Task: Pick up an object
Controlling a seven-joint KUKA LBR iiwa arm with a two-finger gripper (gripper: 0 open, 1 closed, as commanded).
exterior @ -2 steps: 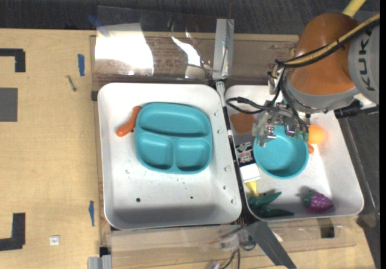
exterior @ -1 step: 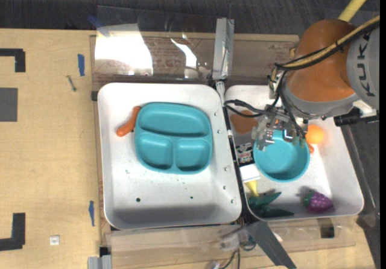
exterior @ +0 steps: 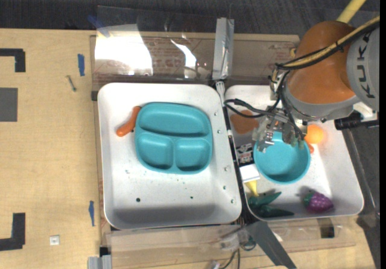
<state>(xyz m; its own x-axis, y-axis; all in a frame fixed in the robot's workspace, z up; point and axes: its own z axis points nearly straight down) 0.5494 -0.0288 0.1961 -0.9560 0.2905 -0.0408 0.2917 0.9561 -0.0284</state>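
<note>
Hand: the hand point(exterior: 274, 135) is being held low in the right bin point(exterior: 353, 192), at the far left rim of the teal bowl point(exterior: 281, 162); how far it is open cannot be told, and nothing is being seen gripped.
Likely target: the bowl, or the orange ball point(exterior: 315, 136) just to its right, is being judged the object sought.
Clutter: a purple grape bunch point(exterior: 318, 202) and a dark green piece point(exterior: 265, 200) are lying near the bowl's near side.
Left bin: a teal divided tray point(exterior: 174, 136) and an orange carrot-like piece point(exterior: 126, 126) are lying in the left bin point(exterior: 114, 201).
Risk: the bowl's thin curved rim is being judged slippery; a shallow pinch could be lost on lifting.
Risk: the bowl could be tipped or pushed into the ball.
</note>
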